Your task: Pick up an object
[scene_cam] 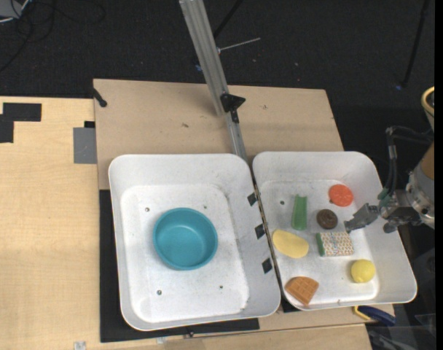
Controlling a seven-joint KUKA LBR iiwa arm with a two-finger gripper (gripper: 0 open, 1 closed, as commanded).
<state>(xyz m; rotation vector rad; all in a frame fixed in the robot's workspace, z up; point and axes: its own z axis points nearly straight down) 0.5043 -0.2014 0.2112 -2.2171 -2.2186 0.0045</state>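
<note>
The right bin [367, 168] holds several small objects. A red disc [341, 195] lies near its far right, with a brown round piece [326, 218] just in front of it. A green block [299, 212] stands to their left. Nearer the front are a yellow oval [290, 243], a patterned block [336, 243], a yellow ball [362, 270] and an orange-brown wafer [302, 289]. My gripper [376, 221] reaches in over the bin's right side, to the right of the brown piece and above the patterned block. It is open, with nothing between its fingers.
The left bin [134, 173] holds a blue bowl [185, 238]. A metal rail [207, 49] slants down from the back to the gap between the bins. Black clips [259, 230] sit along the shared wall.
</note>
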